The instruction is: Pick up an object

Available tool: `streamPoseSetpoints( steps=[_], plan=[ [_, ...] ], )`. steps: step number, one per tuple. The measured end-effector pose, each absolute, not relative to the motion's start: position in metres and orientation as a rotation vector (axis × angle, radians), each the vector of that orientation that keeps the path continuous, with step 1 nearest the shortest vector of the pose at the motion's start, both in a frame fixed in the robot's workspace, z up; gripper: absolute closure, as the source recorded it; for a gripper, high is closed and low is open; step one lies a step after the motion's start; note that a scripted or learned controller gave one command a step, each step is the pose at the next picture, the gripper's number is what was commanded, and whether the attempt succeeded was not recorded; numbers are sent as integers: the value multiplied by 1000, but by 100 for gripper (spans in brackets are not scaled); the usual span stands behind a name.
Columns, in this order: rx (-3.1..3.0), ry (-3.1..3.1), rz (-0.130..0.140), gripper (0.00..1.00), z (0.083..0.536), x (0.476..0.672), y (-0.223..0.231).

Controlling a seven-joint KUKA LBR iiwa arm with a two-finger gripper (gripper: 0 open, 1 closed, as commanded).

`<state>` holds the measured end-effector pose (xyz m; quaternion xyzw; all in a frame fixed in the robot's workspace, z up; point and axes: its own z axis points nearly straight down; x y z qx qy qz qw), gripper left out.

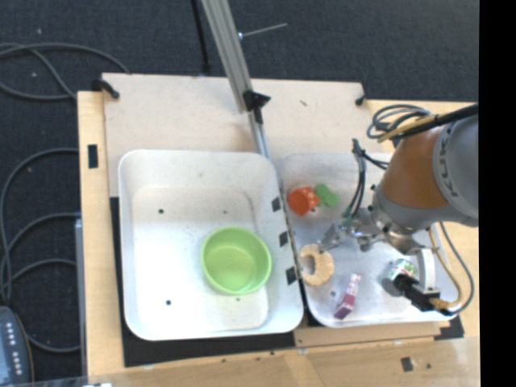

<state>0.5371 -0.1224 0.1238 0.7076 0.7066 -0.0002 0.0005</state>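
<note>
Bench [185,115], bins, green bowl [236,260]

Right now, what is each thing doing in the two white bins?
Green bowl: upright, alone in the left bin.
Orange toy: lying in the right bin, touching the green piece.
Tan ring: lying flat.
Pink packet: lying flat.
Gripper: low over the right bin, holding nothing I can see.

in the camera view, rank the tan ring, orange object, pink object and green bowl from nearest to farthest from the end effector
From the end effector in the right bin:
1. tan ring, just lower left of it.
2. orange object up-left and pink object below: too close to call.
3. green bowl, in the left bin, clearly farthest.
</note>
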Motion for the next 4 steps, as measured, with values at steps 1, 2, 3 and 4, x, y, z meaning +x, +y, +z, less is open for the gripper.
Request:
streamPoseSetpoints(
  steps=[1, 2, 3, 4],
  plan=[
    [2220, 2218, 10, 0, 105, 541, -122],
    [2221, 2210, 18, 100, 117, 543, -123],
    [2215, 2221, 5, 100, 160, 546, -125],
    [2213, 2222, 6, 100, 208, 542, -120]
  ],
)
